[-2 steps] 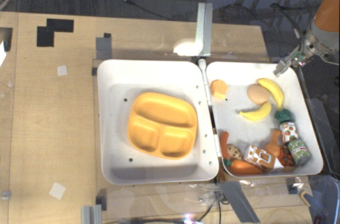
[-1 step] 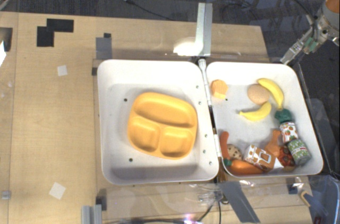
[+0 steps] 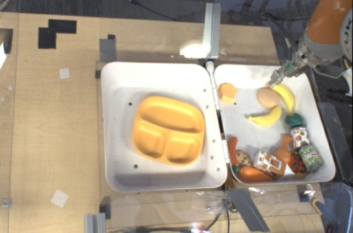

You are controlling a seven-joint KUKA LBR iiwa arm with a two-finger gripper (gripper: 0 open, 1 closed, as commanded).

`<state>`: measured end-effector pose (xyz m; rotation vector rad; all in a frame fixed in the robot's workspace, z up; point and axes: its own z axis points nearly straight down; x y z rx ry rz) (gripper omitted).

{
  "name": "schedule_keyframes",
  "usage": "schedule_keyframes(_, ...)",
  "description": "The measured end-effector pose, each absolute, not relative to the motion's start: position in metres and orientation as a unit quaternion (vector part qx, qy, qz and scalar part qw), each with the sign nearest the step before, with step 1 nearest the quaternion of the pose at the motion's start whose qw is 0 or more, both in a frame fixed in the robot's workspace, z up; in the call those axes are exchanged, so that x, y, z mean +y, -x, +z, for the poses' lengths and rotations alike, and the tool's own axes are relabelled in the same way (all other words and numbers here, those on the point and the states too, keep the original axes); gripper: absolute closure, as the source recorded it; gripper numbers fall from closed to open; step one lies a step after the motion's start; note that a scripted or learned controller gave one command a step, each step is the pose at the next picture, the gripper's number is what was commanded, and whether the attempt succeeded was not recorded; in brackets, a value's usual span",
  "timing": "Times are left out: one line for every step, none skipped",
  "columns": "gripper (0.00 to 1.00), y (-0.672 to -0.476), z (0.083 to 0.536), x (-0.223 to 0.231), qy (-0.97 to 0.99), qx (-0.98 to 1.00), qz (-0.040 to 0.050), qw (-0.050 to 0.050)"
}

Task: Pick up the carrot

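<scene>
jaws (image 3: 277, 78): low in the right bin (image 3: 242, 132), cannot tell if wide or narrow | banana (image 3: 274, 106): just under the jaws, by a tan egg (image 3: 268, 97) | carrot (image 3: 255, 173): far from the jaws, at the bin's near edge among small toys | yellow tray (image 3: 167, 130): in the left bin (image 3: 118, 171)

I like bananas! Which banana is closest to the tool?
The upper banana, beside the egg, just under the tool. The other banana lies lower.
</scene>
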<state>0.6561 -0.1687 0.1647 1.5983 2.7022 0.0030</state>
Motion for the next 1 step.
schedule_keyframes(1.00, -0.6709, 0.2000, -0.2057, -0.565, 0.825, 0.0016, 0.005)
